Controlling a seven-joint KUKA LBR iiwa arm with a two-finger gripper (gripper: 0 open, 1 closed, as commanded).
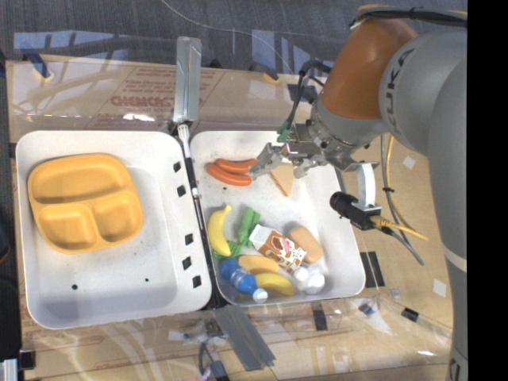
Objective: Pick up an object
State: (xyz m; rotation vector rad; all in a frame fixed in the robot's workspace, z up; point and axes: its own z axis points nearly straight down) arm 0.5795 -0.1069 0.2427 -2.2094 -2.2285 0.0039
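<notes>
Hot dogs (pixel 231 171), the pair of orange-red toy sausages lying at the back left of the right bin (pixel 343 244), look like the likeliest target for you right now, though the tan wedge (pixel 281 182) just beside them is a candidate too. Your gripper (pixel 279 161) sits low over that back part of the bin, fingers spread apart with nothing between them as far as the camera view tells, one fingertip near the right end of the sausages and the other above the wedge. So you're at the approach step, not the grasp: nothing is lifted yet and everything in the bin lies flat. For the next move I'd guess you need to commit to one item, line the fingers across it rather than along it, come down until they straddle it, then close and lift straight up. The sausages lie close to the bin wall on their left, so a sideways nudge could just push them against it. The rest of the pile, the banana (pixel 217 229), green piece (pixel 246 225), little carton (pixel 278 248), bread roll (pixel 305 244) and blue bottle (pixel 240 280), sits toward the front of the bin, well apart from where you are. Over in the left bin (pixel 48 308) the yellow divided tray (pixel 84 200) isn't in your way at all.
</notes>
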